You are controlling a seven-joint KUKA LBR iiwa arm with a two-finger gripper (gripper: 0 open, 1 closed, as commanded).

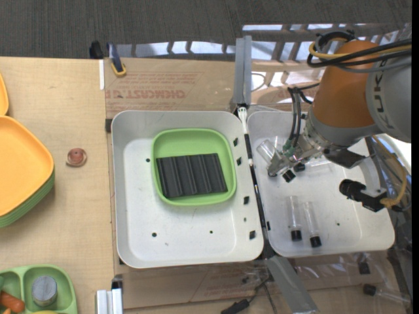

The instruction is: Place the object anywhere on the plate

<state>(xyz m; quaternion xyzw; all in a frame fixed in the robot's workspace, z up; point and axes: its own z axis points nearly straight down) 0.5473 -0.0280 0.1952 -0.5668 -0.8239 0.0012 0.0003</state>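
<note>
A: Since the arm comes in from the right, where's the gripper [283, 167] now?

B: Low in the right bin [366, 237], near its upper left corner, close to the wall shared with the left bin [131, 195]. Can't tell if it's spread or pinched, too small and cluttered there.

A: Holding anything?

B: Can't confirm. A clear plastic piece [265, 150] lies just up-left of the tip, touching or nearly so. Might be the object, not sure.

A: Other candidates?

B: Two clear tubes with black caps [302, 221], side by side in the lower middle of the same bin, long axes running roughly top to bottom, caps toward the bottom. They sit below and slightly right of the gripper, apart from it.

A: Plate?

B: Green plate [162, 148] in the left bin, upper middle, with a dark ribbed block [191, 175] lying on it, long axis left-right.

A: So the key relation?

B: Plate lies straight left of the gripper, across the divider. My read: whatever gets picked must travel left over that wall; bare green rim is thin, so landing on the block likely.
</note>
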